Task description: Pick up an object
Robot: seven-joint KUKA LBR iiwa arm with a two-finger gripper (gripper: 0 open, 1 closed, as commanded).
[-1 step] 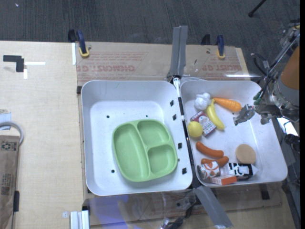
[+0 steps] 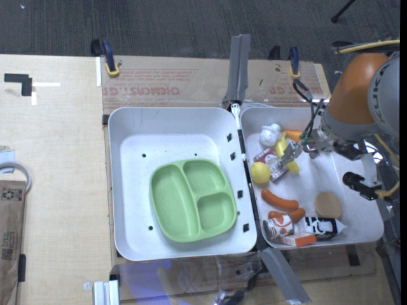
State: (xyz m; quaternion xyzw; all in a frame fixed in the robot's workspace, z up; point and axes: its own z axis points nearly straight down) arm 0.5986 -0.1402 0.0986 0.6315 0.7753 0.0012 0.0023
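Fingers point(image 2: 294, 150) (right bin) beside lemon point(image 2: 259, 172)

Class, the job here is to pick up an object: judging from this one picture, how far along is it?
Done: the gripper has reached the right bin, low among the clutter beside the lemon and a small packet. In hand: nothing visibly held; the finger state is unclear. Left: grasp and lift. The green divided plate lies in the left bin.

The arm point(image 2: 372, 94) runs off the right edge, and the hand's point(image 2: 294, 151) grip is too small to tell.
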